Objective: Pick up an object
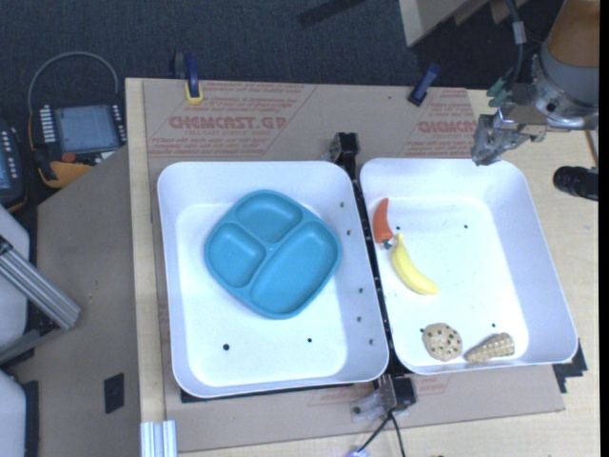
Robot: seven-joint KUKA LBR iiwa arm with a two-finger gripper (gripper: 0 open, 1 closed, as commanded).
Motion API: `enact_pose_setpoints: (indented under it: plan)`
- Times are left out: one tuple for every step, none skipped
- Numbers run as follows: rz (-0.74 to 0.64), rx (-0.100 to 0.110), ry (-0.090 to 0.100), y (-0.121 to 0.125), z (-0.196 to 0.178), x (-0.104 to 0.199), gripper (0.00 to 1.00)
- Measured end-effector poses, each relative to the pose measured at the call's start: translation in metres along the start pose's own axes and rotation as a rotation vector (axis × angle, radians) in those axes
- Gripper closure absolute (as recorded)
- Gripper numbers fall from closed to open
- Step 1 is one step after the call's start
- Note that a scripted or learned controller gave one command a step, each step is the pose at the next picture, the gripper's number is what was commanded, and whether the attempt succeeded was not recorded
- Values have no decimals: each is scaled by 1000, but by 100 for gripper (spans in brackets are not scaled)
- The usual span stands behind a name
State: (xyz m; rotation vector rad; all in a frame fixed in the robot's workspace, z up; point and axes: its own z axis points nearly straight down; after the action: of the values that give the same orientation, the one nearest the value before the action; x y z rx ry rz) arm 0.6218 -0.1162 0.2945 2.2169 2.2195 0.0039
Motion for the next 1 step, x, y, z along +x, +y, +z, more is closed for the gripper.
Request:
enact_pose_setpoints:
  plan:
    - [-2, 7, 2, 5, 22, 53, 100]
